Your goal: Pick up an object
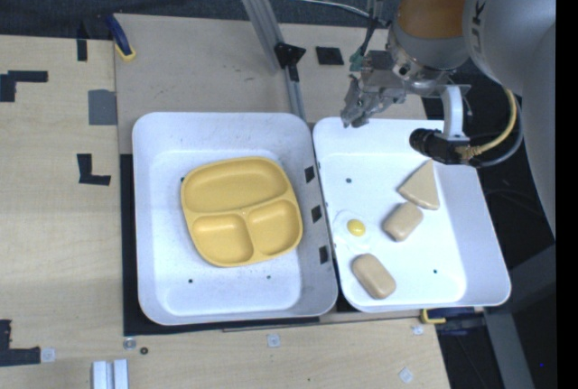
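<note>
I can't tell the two-finger gripper's [355, 118] grip state | tan wedge-shaped block [422, 186] sits well aside — I risk hitting the right white bin's rim [379, 124].

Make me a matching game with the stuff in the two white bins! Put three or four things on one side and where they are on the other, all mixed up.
Things:
1. yellow divided tray
2. small yellow ball
3. tan wedge
4. gripper

Places:
A. above the right bin's far-left corner
B. in the left bin
C. right bin, toward the right side
D. right bin, near its left wall

Pairs: 1-B, 2-D, 3-C, 4-A
</note>
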Controlling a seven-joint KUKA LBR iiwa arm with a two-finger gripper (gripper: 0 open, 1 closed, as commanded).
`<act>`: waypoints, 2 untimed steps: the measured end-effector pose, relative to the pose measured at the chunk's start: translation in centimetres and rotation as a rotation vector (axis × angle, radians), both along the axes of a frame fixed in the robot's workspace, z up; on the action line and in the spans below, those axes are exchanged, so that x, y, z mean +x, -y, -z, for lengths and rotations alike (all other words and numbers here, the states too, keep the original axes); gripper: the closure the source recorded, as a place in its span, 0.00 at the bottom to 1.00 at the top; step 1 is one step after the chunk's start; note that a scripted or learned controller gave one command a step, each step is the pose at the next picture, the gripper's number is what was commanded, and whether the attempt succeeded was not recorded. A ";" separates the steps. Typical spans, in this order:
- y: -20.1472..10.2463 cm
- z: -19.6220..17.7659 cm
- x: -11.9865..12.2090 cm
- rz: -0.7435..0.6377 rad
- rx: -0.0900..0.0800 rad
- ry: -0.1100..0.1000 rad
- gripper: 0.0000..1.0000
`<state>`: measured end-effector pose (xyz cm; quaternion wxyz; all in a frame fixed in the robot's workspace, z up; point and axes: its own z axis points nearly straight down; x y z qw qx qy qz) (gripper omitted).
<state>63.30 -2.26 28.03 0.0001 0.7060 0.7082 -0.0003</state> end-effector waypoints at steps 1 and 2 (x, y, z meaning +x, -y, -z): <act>-5.4 2.2 0.2 0.000 0.000 -0.002 1.00; -10.7 2.8 -0.9 -0.001 0.000 -0.002 1.00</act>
